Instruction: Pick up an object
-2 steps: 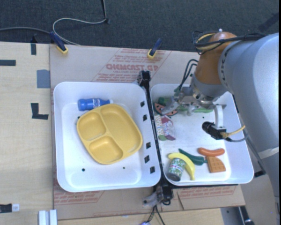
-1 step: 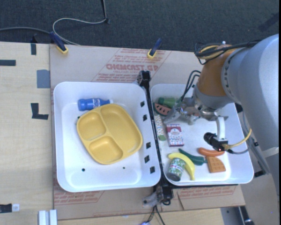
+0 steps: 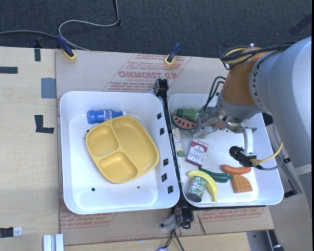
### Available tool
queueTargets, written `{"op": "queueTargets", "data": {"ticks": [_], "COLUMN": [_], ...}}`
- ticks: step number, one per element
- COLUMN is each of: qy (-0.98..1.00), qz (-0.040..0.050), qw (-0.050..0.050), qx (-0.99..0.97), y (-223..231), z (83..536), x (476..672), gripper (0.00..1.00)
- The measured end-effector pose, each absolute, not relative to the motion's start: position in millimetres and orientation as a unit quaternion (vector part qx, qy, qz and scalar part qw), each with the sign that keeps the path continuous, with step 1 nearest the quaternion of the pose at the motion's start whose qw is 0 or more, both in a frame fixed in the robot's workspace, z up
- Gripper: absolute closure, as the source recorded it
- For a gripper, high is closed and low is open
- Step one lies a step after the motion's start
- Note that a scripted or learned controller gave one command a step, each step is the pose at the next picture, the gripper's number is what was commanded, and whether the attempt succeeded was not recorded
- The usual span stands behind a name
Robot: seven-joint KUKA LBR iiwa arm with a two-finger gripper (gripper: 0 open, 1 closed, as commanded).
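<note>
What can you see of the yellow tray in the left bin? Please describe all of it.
The yellow tray looks like smooth plastic, with rounded corners and three shallow compartments: one long and two smaller. It lies flat, open side up, turned at a slant in the left bin. Its compartments hold nothing. A blue bottle lies along its upper edge, close to it or touching it.

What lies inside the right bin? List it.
In the right bin: watermelon slice, green item, red card, banana, can, hot dog, waffle. The arm covers the bin's upper middle.
</note>
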State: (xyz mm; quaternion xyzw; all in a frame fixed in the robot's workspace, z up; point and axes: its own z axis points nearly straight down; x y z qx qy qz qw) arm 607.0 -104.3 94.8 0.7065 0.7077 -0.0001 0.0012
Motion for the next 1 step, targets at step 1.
{"op": "queueTargets", "data": {"ticks": [1], "qy": [0.708], "qz": [0.0], "qw": [0.001], "qx": [0.707], "y": [-104.2], "z": [94.7], "x": [607.0], "gripper": [0.0]}}
